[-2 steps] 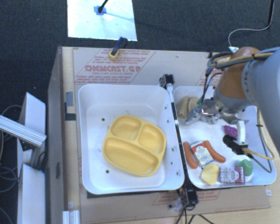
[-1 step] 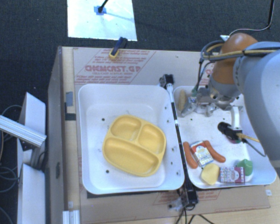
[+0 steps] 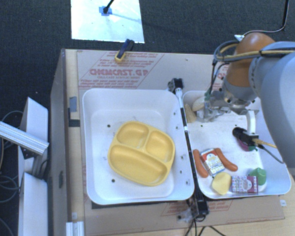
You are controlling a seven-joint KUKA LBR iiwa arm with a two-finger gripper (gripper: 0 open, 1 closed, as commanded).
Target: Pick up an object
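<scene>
Looking down from the overhead camera, I judge the pick as not yet made: the gripper [image 3: 209, 111] sits low in the far left corner of the right bin [image 3: 214, 134], and I see nothing lifted clear. I cannot tell from here whether it is open or closed. A pale lump [image 3: 197, 104] lies just beside it against the bin wall, and that looks like the likeliest target. The grab and the lift are both left to do.

The other candidates lie well apart from the gripper, along the near edge: two sausages [image 3: 200, 163] flanking a small packet [image 3: 214, 162], a yellow wedge [image 3: 221, 183], a pink carton [image 3: 245, 184] and a green toy [image 3: 258, 176]. The left bin [image 3: 96, 132] holds a yellow divided plate [image 3: 141, 152]. The corner walls crowd the lump, which could spoil the grip.
</scene>
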